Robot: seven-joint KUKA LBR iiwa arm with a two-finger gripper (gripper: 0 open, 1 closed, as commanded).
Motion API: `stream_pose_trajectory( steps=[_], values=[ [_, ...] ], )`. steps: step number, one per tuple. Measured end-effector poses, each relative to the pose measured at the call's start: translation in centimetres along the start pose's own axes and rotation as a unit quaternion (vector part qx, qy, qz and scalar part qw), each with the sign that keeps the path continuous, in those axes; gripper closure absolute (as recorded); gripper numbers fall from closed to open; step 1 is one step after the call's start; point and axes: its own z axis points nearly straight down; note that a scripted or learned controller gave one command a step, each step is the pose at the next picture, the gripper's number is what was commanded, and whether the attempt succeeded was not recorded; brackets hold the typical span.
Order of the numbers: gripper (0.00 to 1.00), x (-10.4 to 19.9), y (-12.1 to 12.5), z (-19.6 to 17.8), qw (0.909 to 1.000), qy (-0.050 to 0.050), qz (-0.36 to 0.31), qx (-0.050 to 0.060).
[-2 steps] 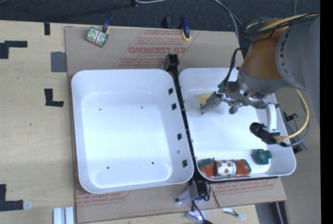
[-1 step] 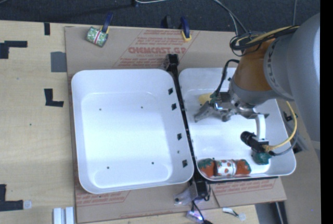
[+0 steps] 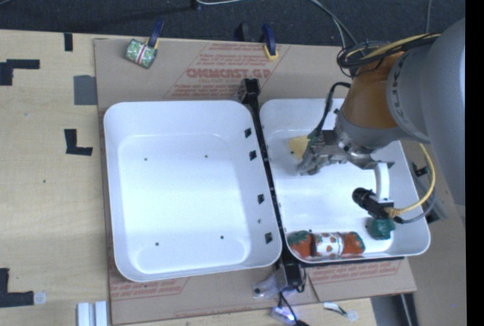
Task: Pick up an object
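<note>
- Bench (image 3: 45, 166): tan surface with black tape marks at the far left; a cardboard sheet (image 3: 219, 71) with red print lies under both bins.
- Small green-and-white patterned object (image 3: 141, 52): on the cardboard near its upper left corner, well apart from the bins, beside a blue clamp (image 3: 156, 32).
- Left bin (image 3: 181, 188): shallow, white, its right rim touching the black divider strip (image 3: 262, 181) that runs between the two bins.
- Second blue clamp with a yellow tip (image 3: 268, 43): on the cardboard's upper edge, above the divider.
- Right bin (image 3: 318, 203): white, holds the items below.
- Red, white and orange object (image 3: 327, 244): lying lengthwise against the near rim of the right bin.
- Yellow object (image 3: 299, 144): in the upper part of the right bin, touching the gripper's left side, partly hidden.
- Gripper (image 3: 310, 163): lowered into the right bin just beside the yellow object; cannot tell whether the pincer is spread or pressed together.
- Green object (image 3: 380, 228): near the right bin's lower right corner, just beside a black fitting on a yellow cable.
- Arm (image 3: 378, 101): grey with an orange band, entering from the right.
</note>
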Motion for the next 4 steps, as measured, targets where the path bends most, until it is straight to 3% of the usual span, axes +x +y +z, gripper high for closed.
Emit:
stream_pose_trajectory(
  steps=[3, 4],
  values=[
    [1.0, -1.9, -0.1, -15.1, 1.0, 0.0, 0.001, -0.002],
    [1.0, -1.9, -0.1, -15.5, 1.0, 0.0, 0.0, 0.0]
  ],
)
